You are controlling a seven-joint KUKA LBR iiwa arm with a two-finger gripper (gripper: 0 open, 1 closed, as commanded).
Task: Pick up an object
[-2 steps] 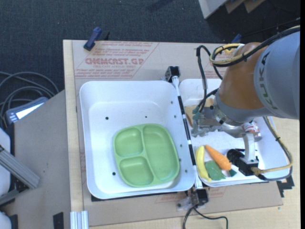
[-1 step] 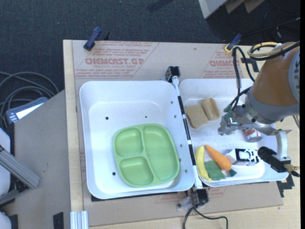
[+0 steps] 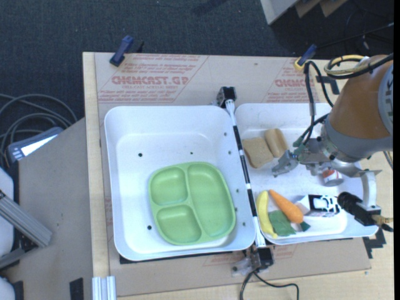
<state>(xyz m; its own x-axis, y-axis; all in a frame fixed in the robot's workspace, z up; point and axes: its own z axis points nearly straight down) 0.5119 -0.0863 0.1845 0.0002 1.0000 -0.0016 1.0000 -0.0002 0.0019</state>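
- One banana (image 3: 264, 214), one carrot (image 3: 286, 207), nearest, front of right bin (image 3: 275, 112).
- Two bread pieces (image 3: 265, 147) behind.
- One gripper (image 3: 285, 165) beside bread, spread, grasping nothing.
- One green tray (image 3: 191, 202), left bin (image 3: 125, 167).

Below my gripper (image 3: 282, 165) the bench (image 3: 94, 167) is a brown board printed with red lettering. Two shallow white bins sit directly on it, side by side and touching: the right bin (image 3: 275, 113) just under my fingers, the left bin (image 3: 125, 136) across from them. Blue clamps (image 3: 121, 50) grip the board's far edge.
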